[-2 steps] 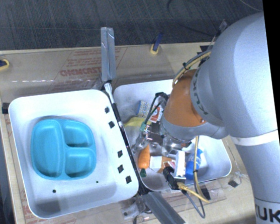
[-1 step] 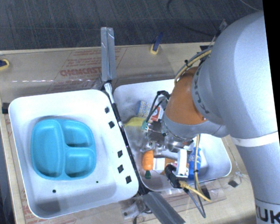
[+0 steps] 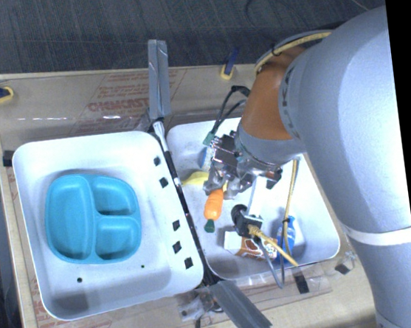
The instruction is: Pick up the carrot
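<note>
Two white bins sit side by side on the bench: the left bin holds a blue tray, the right bin the carrot. The gripper sits directly over the carrot's upper end. Whether it is clenched cannot be told, so the lift is judged not yet done.

Wooden bench stands on dark grey carpet.

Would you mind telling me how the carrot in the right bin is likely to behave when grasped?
The carrot looks smooth and glossy, probably a stiff plastic toy, so it may slip. Its rounded, tapering shape suggests it could roll or squirt out of a pinch. It seems small and likely light beside the claw, whose finger state I cannot tell.
</note>
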Robot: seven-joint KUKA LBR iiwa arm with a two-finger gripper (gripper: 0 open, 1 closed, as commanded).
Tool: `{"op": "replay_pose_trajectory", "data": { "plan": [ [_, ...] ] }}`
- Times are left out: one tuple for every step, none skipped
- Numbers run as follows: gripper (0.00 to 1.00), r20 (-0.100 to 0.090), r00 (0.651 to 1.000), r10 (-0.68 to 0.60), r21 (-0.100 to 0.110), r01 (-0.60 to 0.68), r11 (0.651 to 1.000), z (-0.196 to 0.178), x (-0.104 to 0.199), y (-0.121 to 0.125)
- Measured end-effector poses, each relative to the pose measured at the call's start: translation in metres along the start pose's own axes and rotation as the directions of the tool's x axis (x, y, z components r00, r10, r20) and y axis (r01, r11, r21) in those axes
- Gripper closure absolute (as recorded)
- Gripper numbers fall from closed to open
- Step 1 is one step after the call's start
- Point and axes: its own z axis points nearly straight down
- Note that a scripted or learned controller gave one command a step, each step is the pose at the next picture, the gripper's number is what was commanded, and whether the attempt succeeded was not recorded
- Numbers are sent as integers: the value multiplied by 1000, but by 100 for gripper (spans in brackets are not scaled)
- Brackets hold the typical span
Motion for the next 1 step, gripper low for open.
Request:
{"op": "replay_pose_trajectory", "data": {
  "plan": [
    [100,2,1000,3,2,-3,1000,-8,30,-58]
  ]
}}
